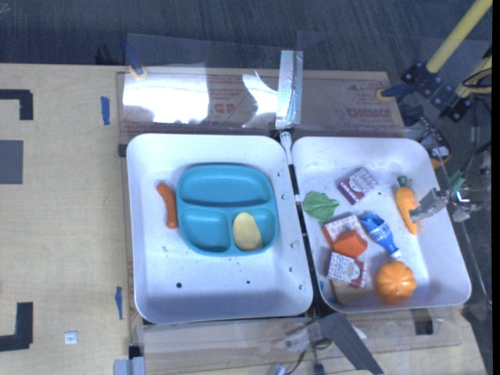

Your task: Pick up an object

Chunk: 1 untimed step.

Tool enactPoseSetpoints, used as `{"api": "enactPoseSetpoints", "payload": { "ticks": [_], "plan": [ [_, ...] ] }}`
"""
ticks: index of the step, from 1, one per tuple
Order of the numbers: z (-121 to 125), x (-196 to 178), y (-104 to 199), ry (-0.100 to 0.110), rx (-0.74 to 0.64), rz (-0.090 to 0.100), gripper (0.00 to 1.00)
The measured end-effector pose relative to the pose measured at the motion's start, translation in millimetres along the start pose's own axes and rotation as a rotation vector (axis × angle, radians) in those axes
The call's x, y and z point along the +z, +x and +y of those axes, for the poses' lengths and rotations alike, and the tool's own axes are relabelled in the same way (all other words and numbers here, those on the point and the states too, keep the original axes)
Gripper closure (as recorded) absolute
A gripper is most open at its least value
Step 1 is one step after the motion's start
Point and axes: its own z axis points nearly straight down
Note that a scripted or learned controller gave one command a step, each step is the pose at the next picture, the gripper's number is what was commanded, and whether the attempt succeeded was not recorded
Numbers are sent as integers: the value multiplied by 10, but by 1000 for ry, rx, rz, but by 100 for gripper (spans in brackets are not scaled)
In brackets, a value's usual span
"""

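The right bin [445, 276] holds several small items. A carrot [405, 203] lies near its right wall, and a round orange fruit [395, 280] sits at the front right. A blue bottle [380, 234] lies tilted in the middle beside an orange block [350, 244]. Three red and white packets [357, 183] [341, 226] [346, 268] are spread around them, and a green leaf [320, 205] rests by the left wall. In the left bin [156, 280], a blue divided tray [226, 198] carries a yellow oval piece [248, 230]. An orange sausage [167, 203] lies left of the tray.
A small grey metal part [433, 203] juts over the right bin's right rim, next to the carrot. Cables and a yellow pole [461, 30] stand beyond the bins at the upper right. A clear plastic sheet [203, 92] rises behind the left bin.
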Motion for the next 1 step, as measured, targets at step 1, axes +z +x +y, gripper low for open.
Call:
{"api": "enactPoseSetpoints", "payload": {
  "ticks": [1],
  "plan": [
    [578,1291,-122,2,-236,12,0]
  ]
}}
